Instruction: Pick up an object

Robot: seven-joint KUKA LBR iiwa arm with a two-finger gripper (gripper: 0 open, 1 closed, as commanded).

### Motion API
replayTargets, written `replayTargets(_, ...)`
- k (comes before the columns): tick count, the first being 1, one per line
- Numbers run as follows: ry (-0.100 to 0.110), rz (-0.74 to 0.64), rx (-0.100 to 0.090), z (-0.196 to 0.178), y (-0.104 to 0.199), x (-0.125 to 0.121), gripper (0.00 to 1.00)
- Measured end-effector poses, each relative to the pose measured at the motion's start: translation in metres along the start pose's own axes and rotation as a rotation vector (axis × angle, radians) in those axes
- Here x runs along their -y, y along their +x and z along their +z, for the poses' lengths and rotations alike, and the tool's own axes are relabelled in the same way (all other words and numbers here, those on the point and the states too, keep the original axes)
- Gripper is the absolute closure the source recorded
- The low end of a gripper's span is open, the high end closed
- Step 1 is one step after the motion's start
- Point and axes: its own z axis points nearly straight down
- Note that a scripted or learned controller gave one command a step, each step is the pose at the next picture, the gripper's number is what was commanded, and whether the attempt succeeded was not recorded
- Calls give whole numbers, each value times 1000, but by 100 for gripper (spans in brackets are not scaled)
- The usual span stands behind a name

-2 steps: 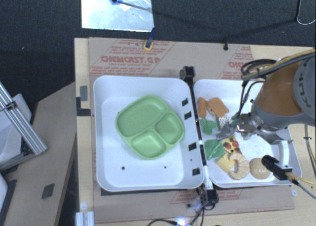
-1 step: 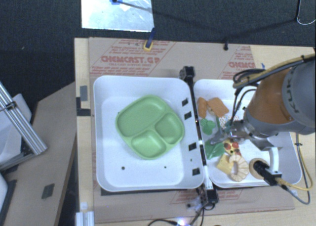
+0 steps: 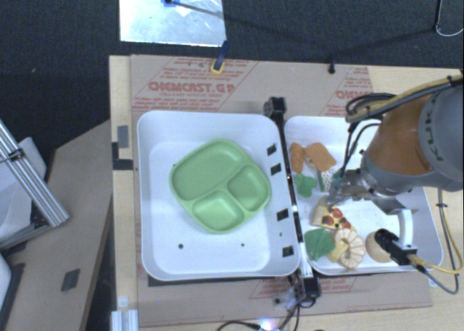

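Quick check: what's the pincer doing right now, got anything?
Pincer: low in the right bin above the pizza slice; open or shut cannot be told, and no object is visibly held.

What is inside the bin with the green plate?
The left bin holds just the green divided plate, nothing on it. Whatever lies beneath the plate is covered.

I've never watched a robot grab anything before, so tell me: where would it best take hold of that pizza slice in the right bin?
Probably from straight above, closing across the pizza slice at its narrower pointed end. It lies flat in the right bin, so only its side edges offer a grip. The shrimp and a green leaf crowd its lower side, leaving little room there.
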Motion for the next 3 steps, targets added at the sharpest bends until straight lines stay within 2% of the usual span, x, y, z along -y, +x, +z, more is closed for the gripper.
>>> replayTargets(1, 18, -4, -2, -45, 4, -8, 100)
replayTargets(2, 13, -5, -2, -109, 8, -15, 100)
replayTargets(3, 18, -6, -2, -119, 8, -16, 100)
